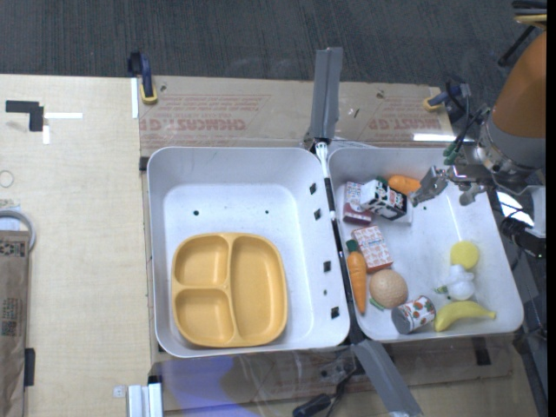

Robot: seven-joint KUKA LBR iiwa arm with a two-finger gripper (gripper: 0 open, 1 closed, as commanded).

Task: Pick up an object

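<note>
**Many small toys, none in hand yet**

Camera view: the gripper (452,185) hangs over the right bin (486,233), its fingers spread apart with nothing between them. Nearest it lie a black-and-white carton (385,200) and an orange piece (404,183), touching. The carton looks light and stiff, best pinched across its flat sides; the banana (463,316) looks smooth and likelier to slip.

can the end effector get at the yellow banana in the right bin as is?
Probably yes. The yellow banana lies uncovered at the near right corner of the right white bin; only a small white object touches its upper side. The end effector sits above the bin's far right.
</note>
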